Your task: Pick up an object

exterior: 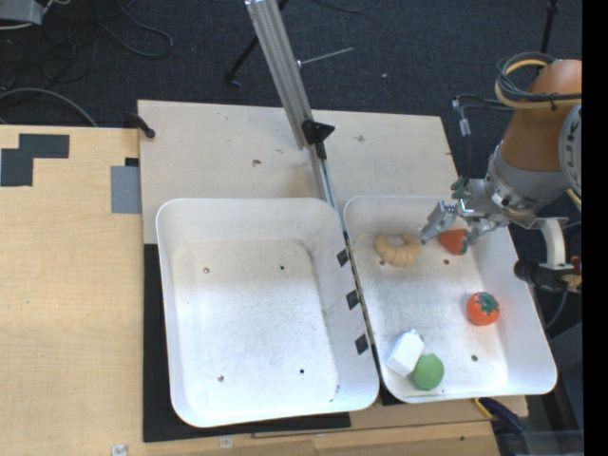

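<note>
Dark floor (114, 36) with cables (57, 103), apparently carpet; pale wooden bench (57, 283).

Left bin (247, 302) lies open; croissant (396, 251), tomato (483, 308) crowd the right bin (532, 373).

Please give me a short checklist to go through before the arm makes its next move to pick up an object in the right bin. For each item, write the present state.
1. End effector is above the right bin, near its upper edge: ok.
2. A candidate lies close: a red-orange object sits right under the end effector, partly covered by it: ok.
3. Object already held between the fingers: cannot tell.
4. Neighbour clearance: the tan croissant-shaped object lies just left of the end effector, and a descent could bump it: not ok.
5. Other objects are apart from the arm: tomato, white block and green ball touching each other: ok.
</note>
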You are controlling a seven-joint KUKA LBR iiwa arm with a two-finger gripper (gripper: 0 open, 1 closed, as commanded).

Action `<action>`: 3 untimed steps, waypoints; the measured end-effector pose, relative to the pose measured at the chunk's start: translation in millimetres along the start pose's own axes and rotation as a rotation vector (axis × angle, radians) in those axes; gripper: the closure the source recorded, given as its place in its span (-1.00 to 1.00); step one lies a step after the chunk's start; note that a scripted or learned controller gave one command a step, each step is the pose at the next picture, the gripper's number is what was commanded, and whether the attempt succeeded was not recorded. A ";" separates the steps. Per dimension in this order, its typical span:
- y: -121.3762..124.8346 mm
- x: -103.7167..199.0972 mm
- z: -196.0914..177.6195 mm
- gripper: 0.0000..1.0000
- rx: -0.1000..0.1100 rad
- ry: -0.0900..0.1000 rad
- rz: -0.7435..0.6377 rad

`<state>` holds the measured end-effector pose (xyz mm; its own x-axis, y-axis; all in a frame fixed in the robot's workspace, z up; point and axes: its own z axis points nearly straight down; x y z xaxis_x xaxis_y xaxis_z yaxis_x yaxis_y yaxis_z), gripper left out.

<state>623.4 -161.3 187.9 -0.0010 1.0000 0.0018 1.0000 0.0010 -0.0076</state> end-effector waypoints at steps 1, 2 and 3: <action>1.1 0.2 -3.0 -1.00 -0.005 -0.001 -0.002; 4.5 -6.7 56.5 -1.00 0.000 0.000 0.001; 8.5 -5.7 90.8 -1.00 -0.013 0.001 0.001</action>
<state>631.2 -166.8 97.1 -0.0003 1.0000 0.0032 1.0000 0.0002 0.0054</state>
